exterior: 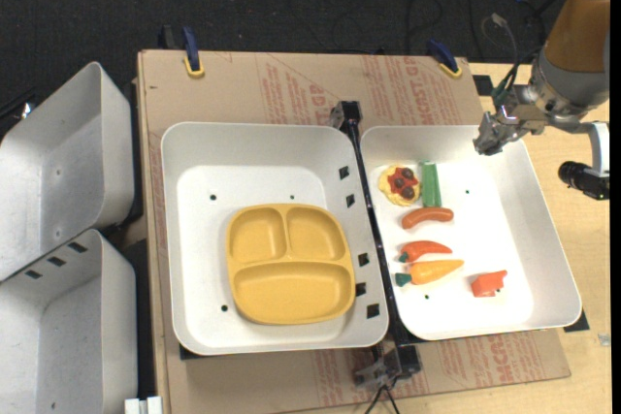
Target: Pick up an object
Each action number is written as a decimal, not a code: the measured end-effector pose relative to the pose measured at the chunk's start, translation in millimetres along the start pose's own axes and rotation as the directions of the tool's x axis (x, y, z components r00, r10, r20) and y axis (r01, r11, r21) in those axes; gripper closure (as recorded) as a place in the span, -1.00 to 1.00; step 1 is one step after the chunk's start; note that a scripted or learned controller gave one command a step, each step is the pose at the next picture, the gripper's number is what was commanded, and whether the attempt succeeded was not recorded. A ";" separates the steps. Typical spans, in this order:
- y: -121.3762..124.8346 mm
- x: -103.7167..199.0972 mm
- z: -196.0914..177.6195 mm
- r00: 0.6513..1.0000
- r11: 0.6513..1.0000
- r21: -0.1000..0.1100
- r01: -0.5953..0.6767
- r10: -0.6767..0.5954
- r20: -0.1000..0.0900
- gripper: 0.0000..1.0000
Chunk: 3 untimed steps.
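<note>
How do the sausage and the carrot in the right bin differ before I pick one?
The sausage is reddish-brown all over; the carrot is orange-yellow with a green end. The sausage has rounded ends; the carrot tapers to a point. The sausage lies nearer the pizza slice, the carrot nearer the front rim. Both lie flat, roughly crosswise, in the right bin.
</note>
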<state>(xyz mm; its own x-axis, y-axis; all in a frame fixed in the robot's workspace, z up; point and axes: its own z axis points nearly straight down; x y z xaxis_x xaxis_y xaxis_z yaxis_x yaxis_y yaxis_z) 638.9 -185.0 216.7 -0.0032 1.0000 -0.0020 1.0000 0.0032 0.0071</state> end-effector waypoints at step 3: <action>2.5 106.0 -29.7 1.000 1.000 0.008 0.004 -0.004 -0.003 1.00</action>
<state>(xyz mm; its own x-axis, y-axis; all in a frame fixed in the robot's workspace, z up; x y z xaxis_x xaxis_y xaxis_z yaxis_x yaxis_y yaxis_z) 640.9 -79.0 246.2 -0.0068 1.0000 0.0012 1.0000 0.0068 -0.0014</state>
